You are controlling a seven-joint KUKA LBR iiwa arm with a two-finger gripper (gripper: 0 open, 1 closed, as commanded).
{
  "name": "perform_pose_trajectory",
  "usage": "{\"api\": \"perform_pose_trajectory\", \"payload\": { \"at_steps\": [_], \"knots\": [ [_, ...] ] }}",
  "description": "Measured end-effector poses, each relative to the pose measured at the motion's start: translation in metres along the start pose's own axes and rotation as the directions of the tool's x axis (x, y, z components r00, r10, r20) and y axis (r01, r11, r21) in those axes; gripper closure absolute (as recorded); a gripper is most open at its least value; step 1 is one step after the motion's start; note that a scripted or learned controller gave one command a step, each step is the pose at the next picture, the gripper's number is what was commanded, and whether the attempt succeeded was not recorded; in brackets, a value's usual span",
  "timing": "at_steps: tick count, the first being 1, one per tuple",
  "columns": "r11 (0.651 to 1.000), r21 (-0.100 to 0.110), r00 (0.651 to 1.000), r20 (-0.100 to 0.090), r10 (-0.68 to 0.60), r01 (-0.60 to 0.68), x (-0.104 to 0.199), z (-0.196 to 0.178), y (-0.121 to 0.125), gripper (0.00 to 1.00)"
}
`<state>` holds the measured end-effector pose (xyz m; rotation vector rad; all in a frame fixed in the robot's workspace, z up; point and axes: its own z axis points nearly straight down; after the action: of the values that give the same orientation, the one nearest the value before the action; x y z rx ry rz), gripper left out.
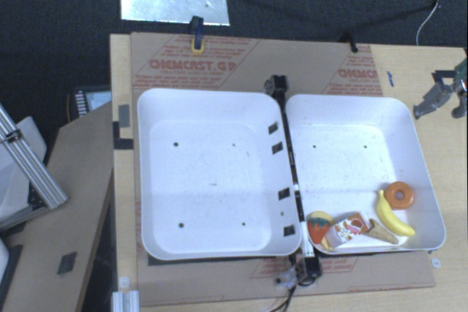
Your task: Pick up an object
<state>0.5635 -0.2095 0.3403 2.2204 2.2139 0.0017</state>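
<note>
banana [393, 216] in right bin [351, 129] | approach step, I see gripper [441, 97] parted, holding nothing | next I descend over it

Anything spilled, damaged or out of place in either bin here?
Nothing stands out. The banana, orange ring and a few small items sit bunched in the right bin's near corner. The pincer hangs outside that bin's far right edge.

Gripper [444, 99] far right, fingers apart

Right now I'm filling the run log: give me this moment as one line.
pincer: right edge, outside bins | banana, doughnut: right bin, near corner | nothing held
</note>
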Motion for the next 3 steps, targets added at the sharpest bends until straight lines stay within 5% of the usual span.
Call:
{"api": "perform_pose_trajectory", "payload": {
  "at_steps": [2,3],
  "knots": [
    [1.0,-0.007,1.0,-0.003,-0.012,0.012,0.1,-0.152,-0.077,0.0],
    [1.0,-0.003,1.0,-0.006,-0.018,0.018,0.199,-0.199,-0.076,0.0]
  ]
}}
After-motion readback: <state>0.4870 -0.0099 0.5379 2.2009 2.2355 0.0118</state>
